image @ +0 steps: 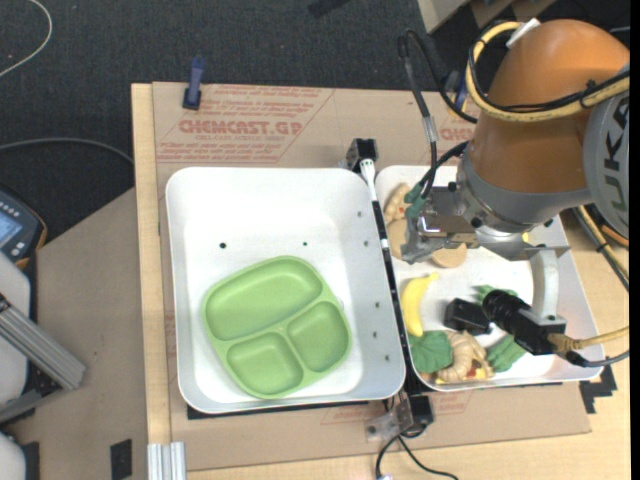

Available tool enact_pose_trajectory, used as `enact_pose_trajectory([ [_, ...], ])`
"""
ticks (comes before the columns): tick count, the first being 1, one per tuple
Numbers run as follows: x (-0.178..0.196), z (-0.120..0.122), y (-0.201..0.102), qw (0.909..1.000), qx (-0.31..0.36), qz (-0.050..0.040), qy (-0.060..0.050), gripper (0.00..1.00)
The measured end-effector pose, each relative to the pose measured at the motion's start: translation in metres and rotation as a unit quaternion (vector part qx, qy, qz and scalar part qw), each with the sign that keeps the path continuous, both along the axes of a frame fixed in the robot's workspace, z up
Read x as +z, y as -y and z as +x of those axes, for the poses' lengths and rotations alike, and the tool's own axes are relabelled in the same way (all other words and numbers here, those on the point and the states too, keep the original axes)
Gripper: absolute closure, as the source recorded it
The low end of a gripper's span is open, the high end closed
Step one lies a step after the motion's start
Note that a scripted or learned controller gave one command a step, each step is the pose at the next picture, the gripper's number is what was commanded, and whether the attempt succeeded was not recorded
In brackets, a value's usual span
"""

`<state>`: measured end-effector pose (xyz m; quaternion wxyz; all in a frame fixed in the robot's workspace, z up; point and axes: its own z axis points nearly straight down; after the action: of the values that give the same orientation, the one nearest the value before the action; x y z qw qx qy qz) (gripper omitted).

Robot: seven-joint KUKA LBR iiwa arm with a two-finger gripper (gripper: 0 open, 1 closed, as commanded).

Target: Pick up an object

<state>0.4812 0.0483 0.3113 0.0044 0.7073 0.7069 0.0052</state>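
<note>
Overhead, the grey-and-orange arm point(545, 118) is looming above the right bin point(575, 278), its gripper point(430, 230) hanging over that bin's far-left part; how far it is spread I cannot tell. Leftward, a green divided plate point(275, 325) is lying in the left bin point(200, 208). Nearest, the banana point(413, 304) is resting against the divider, probably light and smooth; gripping across its middle looks best.

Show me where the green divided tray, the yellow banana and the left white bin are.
green divided tray point(277, 324): camera view, ridge between its compartments.
yellow banana point(412, 305): camera view, middle of its body.
left white bin point(270, 213): camera view, bare floor.
</note>
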Motion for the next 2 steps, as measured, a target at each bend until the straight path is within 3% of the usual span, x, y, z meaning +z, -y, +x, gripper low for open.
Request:
enact_pose_trajectory([
  [1,0.013,-0.002,-0.074,1.0000,0.005,0.0007,-0.005,1.00],
  [2,0.030,-0.002,-0.118,1.0000,0.003,0.0007,-0.005,1.00],
])
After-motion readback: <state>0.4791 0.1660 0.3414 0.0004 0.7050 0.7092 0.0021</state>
